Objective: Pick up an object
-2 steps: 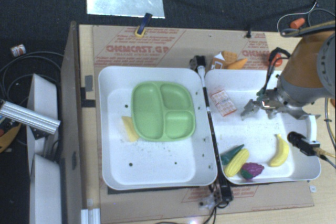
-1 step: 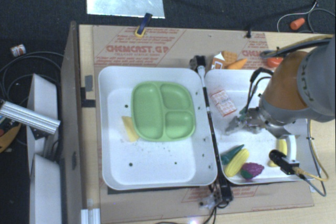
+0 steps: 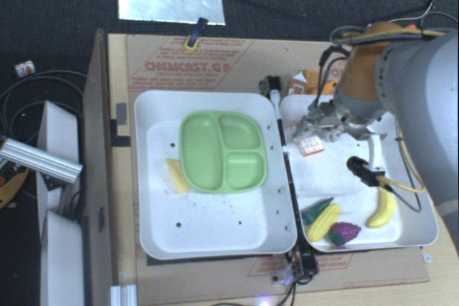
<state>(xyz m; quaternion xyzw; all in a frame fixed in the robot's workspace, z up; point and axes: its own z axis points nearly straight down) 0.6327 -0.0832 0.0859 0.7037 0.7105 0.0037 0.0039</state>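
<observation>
Furthest left of the jaws, across the wall between the bins, a yellow piece (image 3: 175,176) lies against the left rim of a green plate (image 3: 222,153) in the left bin (image 3: 161,229). Both are well apart from the jaws and out of the reckoning for this move.

In the right bin (image 3: 326,183), the arm (image 3: 409,82) has the jaws low over the floor at the far left corner. Whether they are open or closed cannot be told: the metal there is a blur. Just beside them, on the near side, lies a small white-and-red packet (image 3: 310,146), flat on the bin floor. It is the closest thing by a long way, so it is probably the one to be picked. Whether the jaws touch it I cannot tell. It looks about as broad as it is long and sits a little askew, so it offers no clear long axis to close across. Being flat, it may be hard to get under.

Farther toward the near rim, well apart from the jaws, a corn cob (image 3: 323,219) lies slantwise with a purple lump (image 3: 346,231) touching its right end. To the right of those a banana (image 3: 382,210) lies with its length running near-to-far — an easier shape, I judge, but a longer reach.
</observation>
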